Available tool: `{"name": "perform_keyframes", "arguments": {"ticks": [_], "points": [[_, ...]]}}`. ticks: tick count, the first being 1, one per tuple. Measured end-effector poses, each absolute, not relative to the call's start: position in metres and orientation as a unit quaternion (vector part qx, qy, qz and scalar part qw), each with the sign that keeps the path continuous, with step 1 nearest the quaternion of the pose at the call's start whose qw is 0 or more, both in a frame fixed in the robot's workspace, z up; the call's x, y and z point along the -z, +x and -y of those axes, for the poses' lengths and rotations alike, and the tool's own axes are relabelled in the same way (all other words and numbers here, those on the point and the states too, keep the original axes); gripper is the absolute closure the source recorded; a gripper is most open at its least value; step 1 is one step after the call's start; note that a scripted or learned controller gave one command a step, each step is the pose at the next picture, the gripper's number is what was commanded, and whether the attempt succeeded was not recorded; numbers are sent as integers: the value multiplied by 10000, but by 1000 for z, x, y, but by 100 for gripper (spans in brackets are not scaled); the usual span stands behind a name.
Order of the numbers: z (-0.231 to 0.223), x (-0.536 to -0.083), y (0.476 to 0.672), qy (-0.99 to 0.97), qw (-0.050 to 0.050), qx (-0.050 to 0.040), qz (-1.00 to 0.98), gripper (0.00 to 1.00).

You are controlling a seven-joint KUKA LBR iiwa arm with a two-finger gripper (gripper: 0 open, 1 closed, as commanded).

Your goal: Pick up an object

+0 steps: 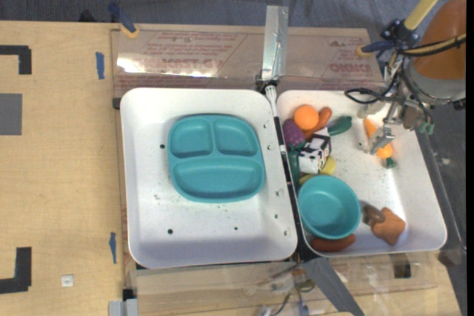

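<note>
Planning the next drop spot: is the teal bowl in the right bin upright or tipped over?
Upright. The teal bowl shows its round open mouth facing up, rim level, in the right bin.

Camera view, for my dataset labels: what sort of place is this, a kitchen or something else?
Probably a robot lab bench, not a kitchen. Two white bins sit on a plywood top with tape marks, a teal divided plate and teal bowl lie among toy food, and the gripper reaches in.

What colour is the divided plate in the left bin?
Teal, seen clearly in the camera view: the divided plate lies in the left bin.
</note>
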State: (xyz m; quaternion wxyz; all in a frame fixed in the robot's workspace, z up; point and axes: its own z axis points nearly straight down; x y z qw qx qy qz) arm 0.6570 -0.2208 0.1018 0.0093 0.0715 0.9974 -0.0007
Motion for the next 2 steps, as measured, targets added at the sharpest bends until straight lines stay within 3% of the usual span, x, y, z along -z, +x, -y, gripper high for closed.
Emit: {"name": "perform_keyframes", "arguments": {"ticks": [1, 2], "points": [[221, -87, 648, 819, 30, -6, -9966, 0], [221, -103, 652, 808, 104, 7, -9967, 100]]}}
